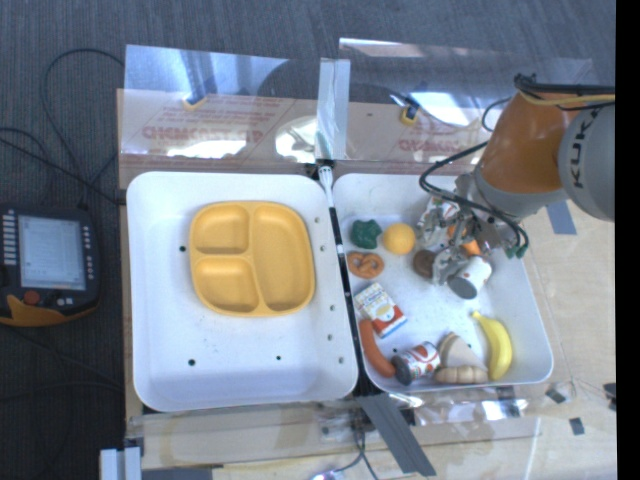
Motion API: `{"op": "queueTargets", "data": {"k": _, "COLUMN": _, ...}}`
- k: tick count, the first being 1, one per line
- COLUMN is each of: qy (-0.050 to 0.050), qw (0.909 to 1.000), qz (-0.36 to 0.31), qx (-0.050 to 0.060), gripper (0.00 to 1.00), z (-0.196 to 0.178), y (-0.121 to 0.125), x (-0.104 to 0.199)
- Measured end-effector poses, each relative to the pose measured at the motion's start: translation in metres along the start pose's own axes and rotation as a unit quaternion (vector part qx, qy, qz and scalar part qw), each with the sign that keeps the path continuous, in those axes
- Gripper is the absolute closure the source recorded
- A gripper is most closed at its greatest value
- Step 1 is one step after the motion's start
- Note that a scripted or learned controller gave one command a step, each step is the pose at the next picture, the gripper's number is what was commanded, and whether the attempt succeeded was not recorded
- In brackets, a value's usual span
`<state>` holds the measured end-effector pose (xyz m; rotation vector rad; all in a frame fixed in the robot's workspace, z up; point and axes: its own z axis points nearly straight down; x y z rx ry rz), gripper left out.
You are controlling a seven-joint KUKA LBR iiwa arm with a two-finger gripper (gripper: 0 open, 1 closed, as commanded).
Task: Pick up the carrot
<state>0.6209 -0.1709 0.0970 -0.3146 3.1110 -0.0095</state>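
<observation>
**Carrot pick: gripper at the target, lift not confirmed**

From my screen, going left to right: the left bin bears a yellow divided plate at its centre and has no part in this job.

In the right bin, a long reddish-orange piece lies along the left wall at about 8 o'clock. It looks more like a sausage than a carrot to me, though I would not swear to it. A small carton lies just above it, then a pretzel and a green vegetable at 10 o'clock, with a yellow-orange fruit just beside the vegetable.

At about 1 o'clock in that bin the gripper is low among the clutter, and a short orange sliver shows right against it. I take that sliver for the carrot, mostly hidden by the metalwork. A banana lies at 5 o'clock, well apart.

I cannot tell how the jaws stand, or whether the carrot is between them or merely beside them.

My judgement is that the approach and descent are done. The grasp itself is unproven, and the lift clear of the bin is what remains.
</observation>
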Motion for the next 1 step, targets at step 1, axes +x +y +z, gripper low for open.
{"op": "queueTargets", "data": {"k": 1, "qy": 0.007, "qw": 0.9989, "qz": 0.046, "qx": -0.003, "gripper": 1.0, "z": -0.0662, "y": -0.0163, "x": 0.0515}}
